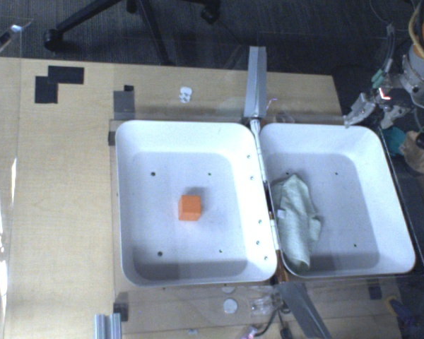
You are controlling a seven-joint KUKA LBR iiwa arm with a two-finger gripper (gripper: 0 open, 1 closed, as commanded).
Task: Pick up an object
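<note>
So the gripper (pixel 371 106) sits parked past the top right corner of the right bin (pixel 371 210), fingers spread apart with nothing in them. Nearest grab is the cloth (pixel 297 217), down and to the gripper's left against that bin's left wall, its long axis running top to bottom. The orange cube (pixel 190 207) is well further left, in the left bin (pixel 138 210).

Materials and finishes, as seen

Two shallow white plastic bins (pixel 138 147) looked smooth and matt; small orange cube (pixel 190 207) matt; crumpled pale grey-green cloth (pixel 297 217) soft, wrinkled; light wooden bench top (pixel 49 210) smooth; grey metal divider bar (pixel 256 83) dull.
</note>
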